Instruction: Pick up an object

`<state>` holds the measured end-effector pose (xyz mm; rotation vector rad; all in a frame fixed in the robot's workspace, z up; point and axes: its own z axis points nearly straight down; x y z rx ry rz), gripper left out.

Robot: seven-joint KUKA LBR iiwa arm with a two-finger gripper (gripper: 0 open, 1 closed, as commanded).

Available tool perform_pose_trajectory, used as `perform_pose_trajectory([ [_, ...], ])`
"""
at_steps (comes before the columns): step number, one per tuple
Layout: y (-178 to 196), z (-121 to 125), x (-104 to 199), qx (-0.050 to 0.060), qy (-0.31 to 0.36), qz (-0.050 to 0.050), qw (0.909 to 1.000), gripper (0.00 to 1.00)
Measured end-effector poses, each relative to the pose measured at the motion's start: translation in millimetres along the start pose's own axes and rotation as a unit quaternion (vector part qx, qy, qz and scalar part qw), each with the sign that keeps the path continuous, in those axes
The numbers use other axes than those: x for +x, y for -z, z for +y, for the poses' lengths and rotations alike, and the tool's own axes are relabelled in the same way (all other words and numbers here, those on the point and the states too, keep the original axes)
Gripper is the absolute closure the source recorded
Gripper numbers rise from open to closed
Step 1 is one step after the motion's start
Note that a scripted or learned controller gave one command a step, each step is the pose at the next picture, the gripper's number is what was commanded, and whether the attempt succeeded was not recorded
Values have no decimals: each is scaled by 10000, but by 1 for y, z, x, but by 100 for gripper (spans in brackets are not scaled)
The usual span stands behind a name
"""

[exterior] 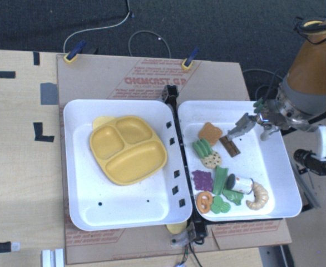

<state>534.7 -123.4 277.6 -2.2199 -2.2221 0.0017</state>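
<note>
Left white bin: yellow plastic divided plate, three compartments, tilted a bit, sitting toward the bin's upper middle. A paler yellow flat piece pokes out from under the plate's upper left edge.

Right white bin: small toy food clustered in the left half. Orange-brown toast-shaped piece up top, brown rectangular bar just right of it, green ridged piece below the toast, speckled cookie touching that. Lower down: purple grape cluster, green pepper-like pieces, pretzel, a black-and-white tube-shaped item, tan croissant-shaped piece near the lower right.

Hand hangs over the right bin's upper middle, just above and right of the brown bar, near the toast. Can't tell whether it's apart or together; nothing visibly gripped.
</note>
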Motion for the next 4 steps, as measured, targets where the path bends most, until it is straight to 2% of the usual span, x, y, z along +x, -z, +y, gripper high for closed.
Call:
perform_pose_trajectory([
  [1, -88, 66, 16, -3, 12, -1, 10000, 0],
  [2, -193, 69, 24, 20, 7, -2, 10000, 0],
  [3, -177, 70, 24, 11, 6, 6, 10000, 100],
  [4, -88, 68, 83, -32, 30, 10, 10000, 100],
])
